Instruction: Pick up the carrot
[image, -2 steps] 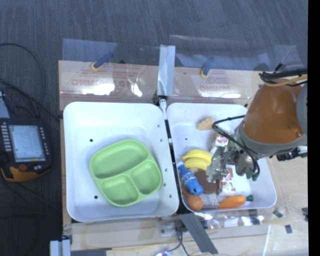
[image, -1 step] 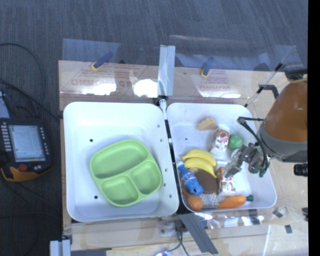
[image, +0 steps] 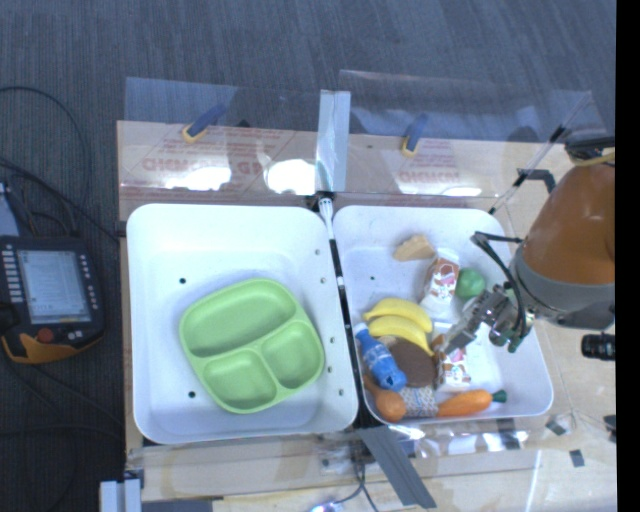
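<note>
We find the carrot (image: 463, 403) lying untouched at the right bin's (image: 530, 385) five o'clock corner. The gripper (image: 455, 340) hovers at its twelve o'clock; finger state we cannot tell. Descent and grasp remain.

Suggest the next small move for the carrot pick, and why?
Probably shift the end effector toward the near edge of the right bin: the carrot lies there against the front wall, while the end effector sits above it beside the bananas.
</note>
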